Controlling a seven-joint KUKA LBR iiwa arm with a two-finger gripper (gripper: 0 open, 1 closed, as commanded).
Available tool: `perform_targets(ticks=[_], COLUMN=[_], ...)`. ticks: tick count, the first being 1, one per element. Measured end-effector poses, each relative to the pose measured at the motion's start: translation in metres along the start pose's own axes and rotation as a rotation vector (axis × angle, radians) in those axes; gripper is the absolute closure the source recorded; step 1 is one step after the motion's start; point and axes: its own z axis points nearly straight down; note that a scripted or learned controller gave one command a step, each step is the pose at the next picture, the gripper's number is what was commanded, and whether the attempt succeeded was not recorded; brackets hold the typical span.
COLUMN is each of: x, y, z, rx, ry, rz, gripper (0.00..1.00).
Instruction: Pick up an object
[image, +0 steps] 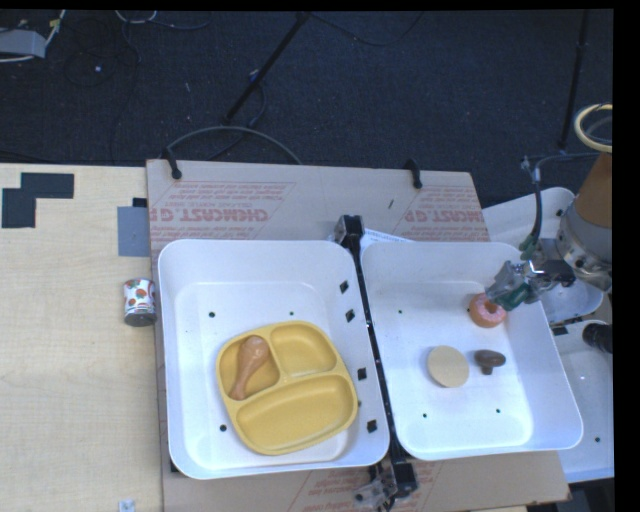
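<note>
Camera view, fingers (508, 291) maybe closed on donut (488, 311), right bin (560, 420) w/ disc (448, 366), left bin (180, 400) w/ yellow tray (300, 415)

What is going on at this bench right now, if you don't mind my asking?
The arm reaches in from the right, and its pincer sits low over the right bin, right beside a pink donut. Whether it has hold of the donut is unclear. A tan disc and a small brown piece lie nearby in the same bin. The left bin holds a yellow tray with a drumstick in it.
</note>
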Motion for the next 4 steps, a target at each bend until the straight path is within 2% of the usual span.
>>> perform_targets(ticks=[2, 3, 4], x=[0.115, 0.167, 0.220], y=[-0.018, -0.034, -0.050], z=[0.007, -0.007, -0.001], rx=[0.009, 0.008, 0.010], ry=[0.004, 0.004, 0.004], rz=[-0.003, -0.002, -0.003], gripper=[1.00, 1.00, 1.00])
